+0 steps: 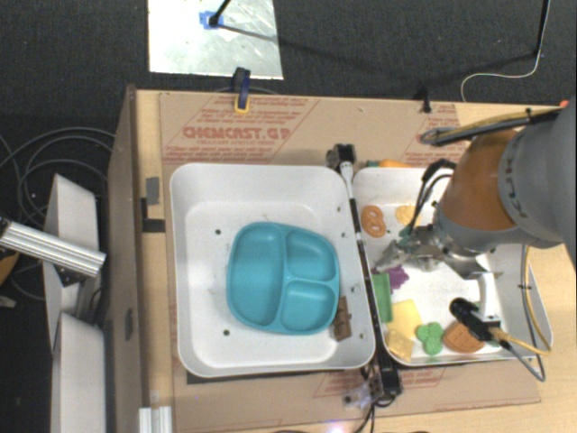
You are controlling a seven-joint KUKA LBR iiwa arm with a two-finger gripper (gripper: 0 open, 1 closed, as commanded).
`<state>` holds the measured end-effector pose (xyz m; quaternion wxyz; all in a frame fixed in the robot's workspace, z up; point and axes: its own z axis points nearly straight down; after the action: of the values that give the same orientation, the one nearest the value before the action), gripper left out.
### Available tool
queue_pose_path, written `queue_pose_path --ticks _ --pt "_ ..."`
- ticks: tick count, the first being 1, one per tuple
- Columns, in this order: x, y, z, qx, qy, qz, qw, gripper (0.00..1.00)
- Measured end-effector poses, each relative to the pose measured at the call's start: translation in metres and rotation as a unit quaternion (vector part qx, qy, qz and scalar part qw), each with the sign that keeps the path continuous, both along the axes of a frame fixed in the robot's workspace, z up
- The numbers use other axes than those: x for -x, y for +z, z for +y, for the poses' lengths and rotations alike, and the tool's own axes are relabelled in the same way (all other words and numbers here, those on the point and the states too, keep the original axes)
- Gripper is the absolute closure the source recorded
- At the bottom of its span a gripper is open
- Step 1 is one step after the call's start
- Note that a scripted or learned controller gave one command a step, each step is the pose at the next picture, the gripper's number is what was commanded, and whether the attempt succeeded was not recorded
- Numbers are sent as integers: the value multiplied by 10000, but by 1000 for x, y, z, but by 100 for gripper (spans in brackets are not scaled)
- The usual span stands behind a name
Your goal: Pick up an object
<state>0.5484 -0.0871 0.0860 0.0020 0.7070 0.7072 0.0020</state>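
My gripper (403, 253) hangs low over the left half of the right bin (505, 350), at the end of the grey arm with the orange band (478, 192). A purple toy (398, 279) lies just below it, partly under it. A green bar (382, 297) lies along the bin's left wall. An orange pretzel (371, 220) and a yellow piece (407, 213) lie just above the gripper. Nearer the front are a yellow block (406, 316), a green lump (430, 337) and a brown cookie (462, 339). Nothing shows as held.
The left bin (194, 197) holds a blue divided plate (282, 278); a small brown piece (343, 318) lies by that bin's right wall. An orange item (393, 163) sits at the right bin's far edge. Brown cardboard (234, 133) lies behind both bins.
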Motion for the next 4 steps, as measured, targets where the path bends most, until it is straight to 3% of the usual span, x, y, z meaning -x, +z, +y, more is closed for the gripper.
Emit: queue_pose_path --ticks 1,2,3,4 --pt "-89 0 -2 8 32 -23 10000 0" --pt "-105 0 1 0 26 7 10000 0" --pt "-104 11 0 0 33 31 10000 100" --pt "-64 104 28 -8 34 -7 10000 100"
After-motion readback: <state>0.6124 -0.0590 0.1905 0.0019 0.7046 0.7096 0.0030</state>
